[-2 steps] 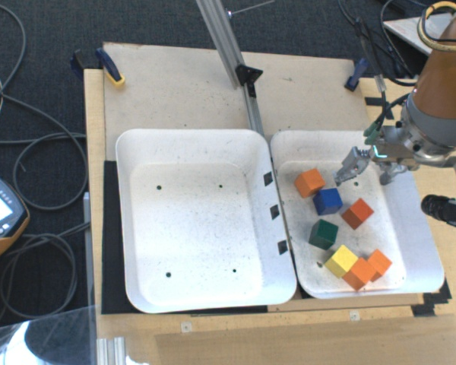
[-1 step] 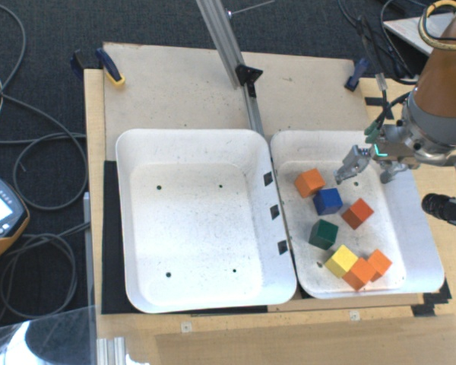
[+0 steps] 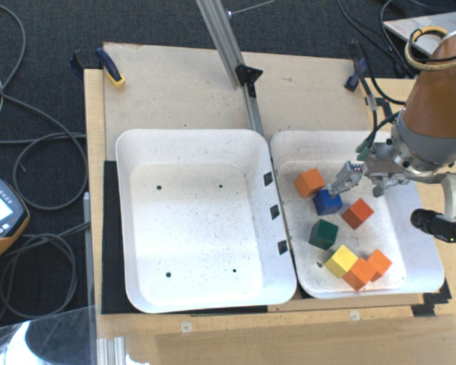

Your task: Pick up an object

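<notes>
— Where the arm (image 3: 433,105) comes in from the right, what is under it?

— The right bin (image 3: 422,276), which has six blocks in it. The gripper (image 3: 340,188) is low over the upper middle of that bin, with its tip right at a blue block (image 3: 327,201). A grey finger (image 3: 347,179) slants down to the block's upper right corner and looks to be touching it.

— Has it got the block?

— I cannot tell. The fingers are small and partly hidden by the wrist, so whether they are spread or closed is not clear, and nothing shows the block between them. The block seems to rest on the bin floor.

— And the others?

— An orange block (image 3: 310,181) sits just up and left of the blue one, nearly touching it. A red block (image 3: 356,213) lies just to the right, a dark green block (image 3: 324,233) just below. Near the front edge a yellow block (image 3: 340,261) touches two more orange blocks (image 3: 369,268), clustered together.

— The left bin (image 3: 129,154)?

— White, speckled, side by side with the right one on the wooden bench (image 3: 190,82).
</notes>
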Controlling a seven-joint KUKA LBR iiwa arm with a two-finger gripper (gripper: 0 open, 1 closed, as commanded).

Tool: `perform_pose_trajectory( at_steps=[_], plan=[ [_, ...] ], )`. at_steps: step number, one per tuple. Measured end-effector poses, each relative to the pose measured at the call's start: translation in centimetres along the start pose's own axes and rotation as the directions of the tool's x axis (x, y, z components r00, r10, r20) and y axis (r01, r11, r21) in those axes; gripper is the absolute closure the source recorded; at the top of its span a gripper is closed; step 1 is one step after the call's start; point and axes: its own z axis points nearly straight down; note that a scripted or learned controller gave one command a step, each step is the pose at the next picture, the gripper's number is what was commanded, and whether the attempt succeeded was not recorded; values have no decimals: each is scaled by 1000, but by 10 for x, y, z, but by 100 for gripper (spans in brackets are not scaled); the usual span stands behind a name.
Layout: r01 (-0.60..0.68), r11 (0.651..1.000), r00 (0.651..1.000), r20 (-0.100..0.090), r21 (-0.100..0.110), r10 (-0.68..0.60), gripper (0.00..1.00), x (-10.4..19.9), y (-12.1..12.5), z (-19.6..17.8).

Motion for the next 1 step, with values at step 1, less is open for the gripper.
perform_pose_trajectory(
  at_steps=[1],
  plan=[
    [0, 1000, 1000, 0, 1, 0, 0, -7, 2, 60]
  ],
)
